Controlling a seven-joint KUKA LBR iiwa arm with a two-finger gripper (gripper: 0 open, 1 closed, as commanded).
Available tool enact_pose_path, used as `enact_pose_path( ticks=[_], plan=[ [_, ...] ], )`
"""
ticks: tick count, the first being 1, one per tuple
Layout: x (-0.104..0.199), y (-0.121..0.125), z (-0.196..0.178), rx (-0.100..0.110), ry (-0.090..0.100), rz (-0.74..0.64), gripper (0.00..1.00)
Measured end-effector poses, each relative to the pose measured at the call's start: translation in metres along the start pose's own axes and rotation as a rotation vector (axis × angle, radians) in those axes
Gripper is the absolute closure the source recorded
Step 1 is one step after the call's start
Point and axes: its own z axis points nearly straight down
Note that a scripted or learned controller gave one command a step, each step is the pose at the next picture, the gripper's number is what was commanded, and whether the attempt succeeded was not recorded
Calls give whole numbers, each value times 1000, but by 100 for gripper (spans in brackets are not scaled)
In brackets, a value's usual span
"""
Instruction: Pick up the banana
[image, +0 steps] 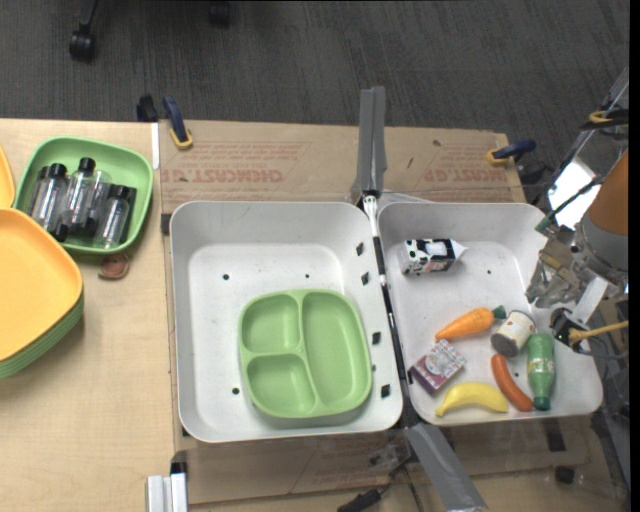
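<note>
Lying at the near edge of the right bin (470, 225), the smooth, curved yellow banana (472, 401) touches the glossy red sausage (512, 383) and sits just beside a crinkly purple packet (438, 365), so a descending grasp could well catch a neighbour or let the rounded plastic skin slip against the bin's low wall. The pincer (560, 290) hovers at the bin's right rim, well apart from the banana; whether it is wide or narrow I cannot tell.
</note>
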Motion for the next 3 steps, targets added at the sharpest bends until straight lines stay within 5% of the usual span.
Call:
enact_pose_path(
  ticks=[1, 3],
  plan=[
    [5, -6, -2, -1, 1, 287, 100],
    [30, -19, -6, -1, 0, -233, 100]
  ],
)
